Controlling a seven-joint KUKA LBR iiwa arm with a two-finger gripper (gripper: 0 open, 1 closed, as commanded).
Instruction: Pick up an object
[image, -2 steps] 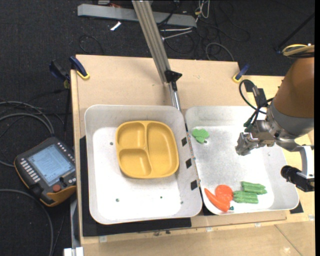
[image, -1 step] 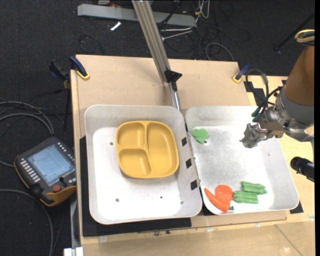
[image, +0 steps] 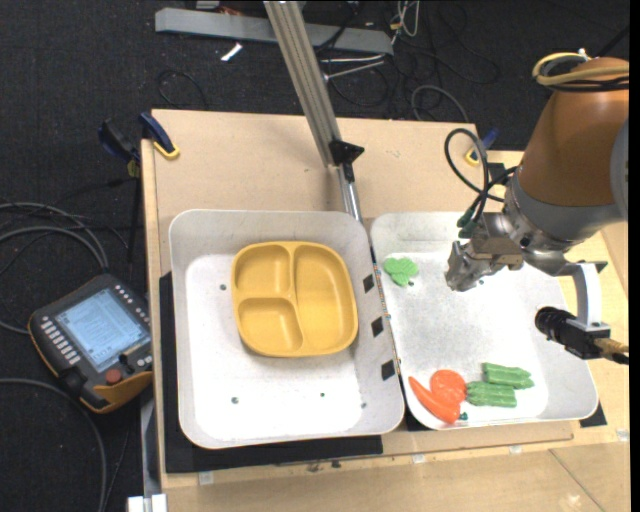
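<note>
green toy (image: 401, 270) lies just left of the claw (image: 462, 277), apart.

The gripper (image: 463, 277) hangs over the right bin (image: 520, 310), near its upper left part, just right of a small green leafy piece (image: 400, 270). Along that bin's near edge lie an orange carrot (image: 432, 400), a red tomato (image: 448, 384) touching it, and two green pods (image: 500, 385). A yellow divided plate (image: 295, 298) sits in the left bin (image: 200, 330).
</note>
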